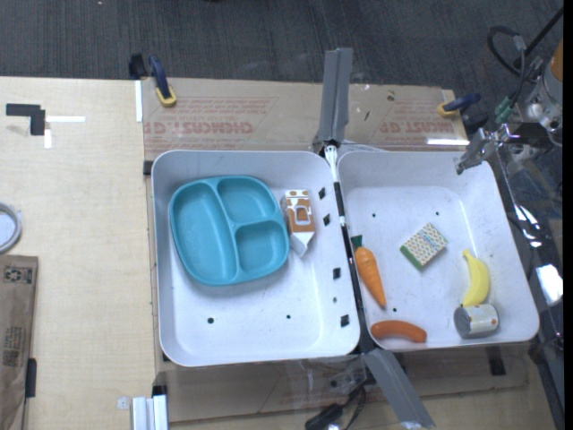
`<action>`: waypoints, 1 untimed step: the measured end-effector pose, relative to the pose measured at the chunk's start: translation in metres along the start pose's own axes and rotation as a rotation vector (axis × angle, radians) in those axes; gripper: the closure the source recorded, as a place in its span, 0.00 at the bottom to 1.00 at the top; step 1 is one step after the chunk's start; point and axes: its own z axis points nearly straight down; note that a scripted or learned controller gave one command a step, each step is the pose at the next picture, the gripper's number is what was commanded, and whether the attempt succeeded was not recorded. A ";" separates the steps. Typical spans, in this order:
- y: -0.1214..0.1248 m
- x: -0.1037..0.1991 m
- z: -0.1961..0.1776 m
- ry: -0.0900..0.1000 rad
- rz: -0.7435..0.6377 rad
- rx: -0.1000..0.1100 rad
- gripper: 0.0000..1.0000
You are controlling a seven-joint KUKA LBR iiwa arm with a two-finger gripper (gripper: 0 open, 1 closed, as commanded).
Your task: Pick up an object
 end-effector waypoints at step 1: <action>-0.047 0.048 0.150 0.001 -0.051 0.001 0.00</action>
